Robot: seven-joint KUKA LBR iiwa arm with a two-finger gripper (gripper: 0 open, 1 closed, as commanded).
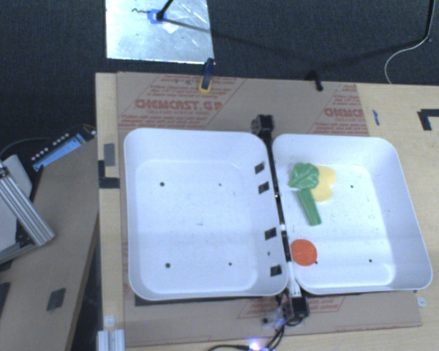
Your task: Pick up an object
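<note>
In the right bin (406, 196), a green toy (306, 190) lies across a yellow piece (323, 185) near the left wall, with open floor to its right. An orange disc (304, 252) touches the same wall, toward the front corner. The left bin (139, 196) sits alongside.

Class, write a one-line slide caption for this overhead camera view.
Two white bins side by side: the right bin holds a green toy, a yellow piece and an orange disc.

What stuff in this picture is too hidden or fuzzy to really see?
- Yellow object, camera view: the green toy covers its left part, so its shape is unclear.
- Orange disc: too small and blurred to identify.
- Right bin: the toys hide the floor beneath them.
</note>
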